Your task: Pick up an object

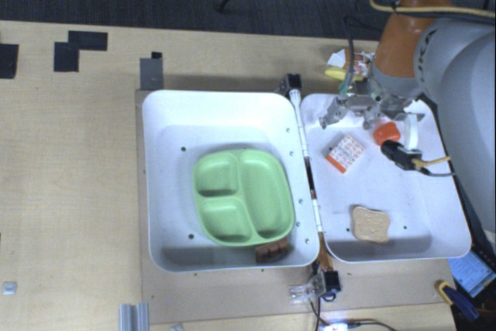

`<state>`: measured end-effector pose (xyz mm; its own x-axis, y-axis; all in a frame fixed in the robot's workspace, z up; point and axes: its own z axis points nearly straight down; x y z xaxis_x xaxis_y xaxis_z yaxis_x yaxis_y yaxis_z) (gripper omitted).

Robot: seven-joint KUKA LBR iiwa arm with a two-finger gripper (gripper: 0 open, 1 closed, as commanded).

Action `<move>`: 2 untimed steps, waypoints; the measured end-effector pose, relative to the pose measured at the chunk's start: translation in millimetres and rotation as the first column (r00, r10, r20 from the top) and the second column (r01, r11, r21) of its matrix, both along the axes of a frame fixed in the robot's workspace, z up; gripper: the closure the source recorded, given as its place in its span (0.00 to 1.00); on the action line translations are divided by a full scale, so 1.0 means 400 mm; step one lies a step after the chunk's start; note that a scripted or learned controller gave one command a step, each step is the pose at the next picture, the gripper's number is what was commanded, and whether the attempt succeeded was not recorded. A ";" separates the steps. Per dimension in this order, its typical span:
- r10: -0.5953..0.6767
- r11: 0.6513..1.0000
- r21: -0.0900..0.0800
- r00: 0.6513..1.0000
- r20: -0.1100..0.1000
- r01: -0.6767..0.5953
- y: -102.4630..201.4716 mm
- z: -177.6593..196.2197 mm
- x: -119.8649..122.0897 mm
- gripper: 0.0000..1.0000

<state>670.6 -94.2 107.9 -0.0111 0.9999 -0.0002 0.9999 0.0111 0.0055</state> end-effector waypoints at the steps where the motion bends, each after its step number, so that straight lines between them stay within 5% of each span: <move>1: -0.009 1.000 0.000 1.000 -0.001 0.009 0.021 -0.055 -0.179 0.00; 2: -0.008 1.000 0.000 1.000 0.005 0.008 0.022 -0.025 -0.174 1.00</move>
